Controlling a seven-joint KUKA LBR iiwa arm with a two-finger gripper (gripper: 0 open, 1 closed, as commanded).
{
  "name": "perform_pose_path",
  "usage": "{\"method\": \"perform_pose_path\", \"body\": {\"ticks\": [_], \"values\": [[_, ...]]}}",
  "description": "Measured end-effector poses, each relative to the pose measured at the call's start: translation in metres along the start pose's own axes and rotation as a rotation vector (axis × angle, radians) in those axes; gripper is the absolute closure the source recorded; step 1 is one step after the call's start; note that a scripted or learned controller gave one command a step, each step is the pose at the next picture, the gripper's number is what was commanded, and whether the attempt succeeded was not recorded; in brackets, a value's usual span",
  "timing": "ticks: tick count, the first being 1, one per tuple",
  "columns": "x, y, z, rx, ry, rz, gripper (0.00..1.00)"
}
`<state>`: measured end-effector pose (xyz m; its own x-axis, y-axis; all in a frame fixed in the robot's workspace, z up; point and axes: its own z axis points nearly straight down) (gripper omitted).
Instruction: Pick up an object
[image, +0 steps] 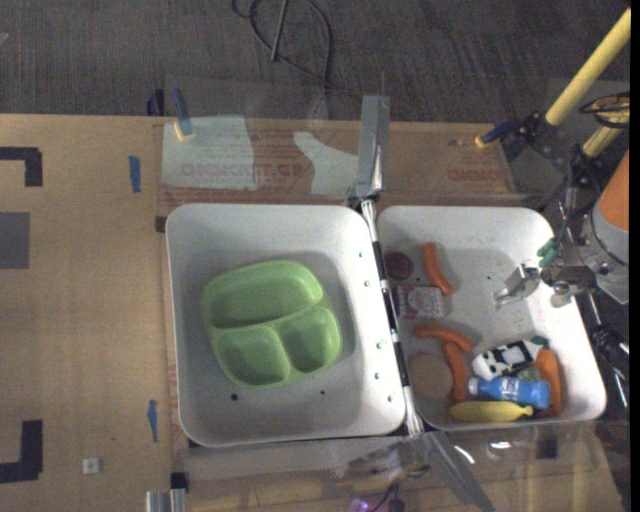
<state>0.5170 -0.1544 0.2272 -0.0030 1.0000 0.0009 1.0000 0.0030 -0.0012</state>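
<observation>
Green tray (272, 322) sits alone in left bin (190, 240); toys crowd right bin (480, 225), so hand (517, 285) hovers there, fingers spread, holding nothing.

The floor (420, 50) at the top is dark grey carpet with a black cable (290, 40) looping on it. Below it lies a light wooden bench (80, 300) with black marks (20, 165) and small blue tape bits (134, 172).

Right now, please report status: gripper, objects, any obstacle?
Gripper over right bin, holding nothing. Toy food clustered lower in bin: blue bottle, banana. Nothing in the way.
</observation>
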Motion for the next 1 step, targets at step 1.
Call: {"method": "perform_pose_path", "body": {"ticks": [1], "values": [[0.013, 0.0707, -0.0705, -0.005, -0.003, -0.093, 0.0]]}}
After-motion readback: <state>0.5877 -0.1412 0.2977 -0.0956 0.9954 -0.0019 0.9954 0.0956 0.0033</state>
